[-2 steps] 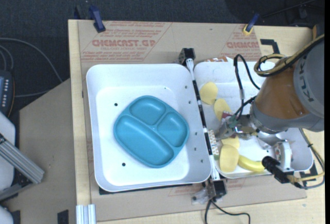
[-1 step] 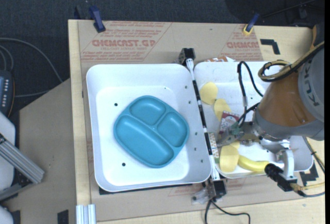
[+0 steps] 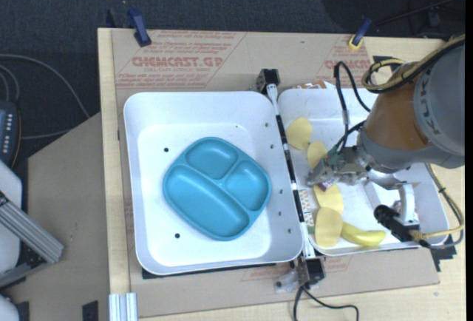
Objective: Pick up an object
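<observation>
I see my arm's jaws (image 3: 325,173) low in the right bin (image 3: 436,197), among pale yellow pieces (image 3: 329,214); I cannot tell their opening or hold. A blue divided tray (image 3: 216,187) fills the left bin (image 3: 140,164).

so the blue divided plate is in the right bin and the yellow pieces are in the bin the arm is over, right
Not quite: the blue divided plate lies in the left bin, as the camera view shows. The yellow pieces are indeed in the right bin, where the arm reaches.
</observation>
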Tool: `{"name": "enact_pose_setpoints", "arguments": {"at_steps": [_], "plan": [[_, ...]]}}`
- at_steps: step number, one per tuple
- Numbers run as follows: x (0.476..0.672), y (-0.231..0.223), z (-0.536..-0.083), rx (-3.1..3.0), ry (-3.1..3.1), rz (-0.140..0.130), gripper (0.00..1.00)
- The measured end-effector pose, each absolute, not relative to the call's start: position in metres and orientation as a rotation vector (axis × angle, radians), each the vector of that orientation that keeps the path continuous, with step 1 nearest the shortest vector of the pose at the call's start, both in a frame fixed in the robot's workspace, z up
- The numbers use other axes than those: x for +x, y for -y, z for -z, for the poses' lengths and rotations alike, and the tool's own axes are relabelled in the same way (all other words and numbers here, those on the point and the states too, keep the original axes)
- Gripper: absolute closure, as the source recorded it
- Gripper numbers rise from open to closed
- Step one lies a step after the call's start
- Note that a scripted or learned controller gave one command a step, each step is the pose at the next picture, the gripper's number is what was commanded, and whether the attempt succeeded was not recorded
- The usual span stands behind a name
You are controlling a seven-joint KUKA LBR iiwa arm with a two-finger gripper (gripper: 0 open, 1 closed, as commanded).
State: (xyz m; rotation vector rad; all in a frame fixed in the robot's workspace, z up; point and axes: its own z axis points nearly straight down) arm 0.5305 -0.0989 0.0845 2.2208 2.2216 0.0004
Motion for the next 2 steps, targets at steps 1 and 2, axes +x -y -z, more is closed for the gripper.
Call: {"name": "enact_pose_setpoints", "arguments": {"at_steps": [1, 2], "plan": [[0.549, 0.093, -0.084, 2.220, -2.221, -0.001, 0.00], [0.509, 0.094, -0.084, 2.224, -2.222, 0.002, 0.00]]}}
